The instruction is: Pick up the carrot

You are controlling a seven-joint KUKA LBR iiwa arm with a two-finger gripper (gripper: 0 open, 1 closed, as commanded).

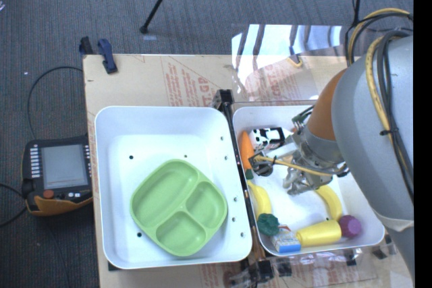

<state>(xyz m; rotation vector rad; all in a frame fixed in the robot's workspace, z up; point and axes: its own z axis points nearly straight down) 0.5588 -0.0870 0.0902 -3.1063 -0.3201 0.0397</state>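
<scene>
The carrot [246, 144] is a small orange piece lying against the left wall of the right bin [375, 239], near its far end. My gripper [300, 181] hangs over the middle of that bin, to the right of the carrot and a little nearer the front, with a clear gap between them. The grey arm and its orange band cover the bin's right side. A thin tan rod runs from the gripper's base toward the carrot's side.
Around the gripper lie two yellow bananas [260, 199] [331, 202], a dark green piece [268, 222], a yellow bottle [318, 233], a purple item [349, 225] and a black-and-white toy [268, 137]. A green divided plate [179, 207] sits in the left bin [111, 145].
</scene>
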